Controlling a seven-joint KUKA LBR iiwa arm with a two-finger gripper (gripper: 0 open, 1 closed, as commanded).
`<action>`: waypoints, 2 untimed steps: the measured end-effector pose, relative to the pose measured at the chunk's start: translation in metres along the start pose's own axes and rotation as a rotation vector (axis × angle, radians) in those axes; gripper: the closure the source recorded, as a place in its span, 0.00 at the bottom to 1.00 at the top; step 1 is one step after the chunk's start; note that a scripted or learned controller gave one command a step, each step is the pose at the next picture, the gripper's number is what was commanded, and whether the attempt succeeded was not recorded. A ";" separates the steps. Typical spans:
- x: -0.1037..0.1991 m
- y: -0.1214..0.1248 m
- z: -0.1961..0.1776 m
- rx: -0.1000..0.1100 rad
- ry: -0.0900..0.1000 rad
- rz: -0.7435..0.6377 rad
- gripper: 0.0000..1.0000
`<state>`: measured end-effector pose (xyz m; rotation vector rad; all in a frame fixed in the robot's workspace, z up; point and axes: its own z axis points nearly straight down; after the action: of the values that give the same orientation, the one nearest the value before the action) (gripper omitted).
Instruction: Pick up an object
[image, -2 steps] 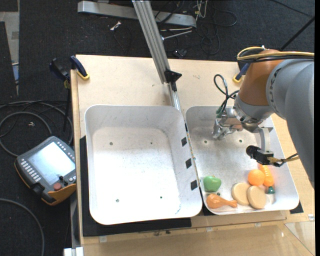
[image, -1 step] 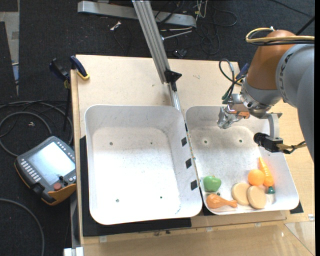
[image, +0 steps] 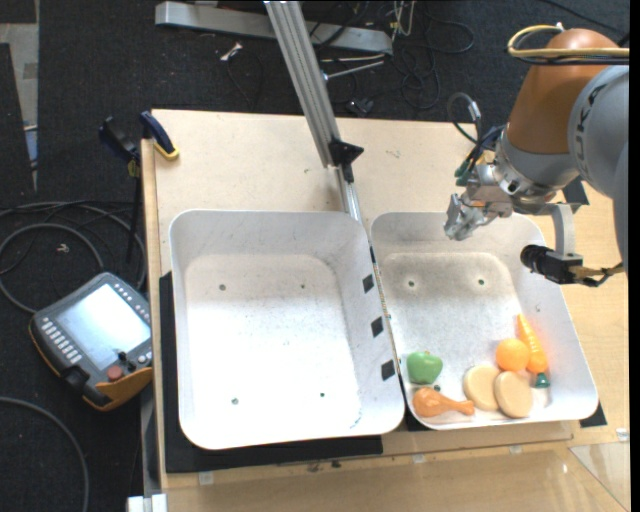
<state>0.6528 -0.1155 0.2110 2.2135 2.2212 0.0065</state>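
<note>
Gripper (image: 462, 226) above the right bin's (image: 440, 262) far rim (finger spread impossible to tell). Toy food clustered at near edge: green pepper (image: 425, 366), drumstick (image: 440, 403), orange (image: 512, 355), carrot (image: 533, 346).

Matt, speckled white plastic bins (image: 200, 240) sit on a pale wooden bench (image: 250, 160).

A teach pendant (image: 92, 340) lies left of the bench, perhaps on dark carpet (image: 60, 100).
</note>
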 end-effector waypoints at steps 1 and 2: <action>0.002 0.004 -0.044 0.000 0.000 0.000 1.00; 0.054 -0.001 -0.049 0.007 0.003 -0.004 1.00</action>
<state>0.6515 -0.0612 0.2596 2.2133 2.2309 0.0024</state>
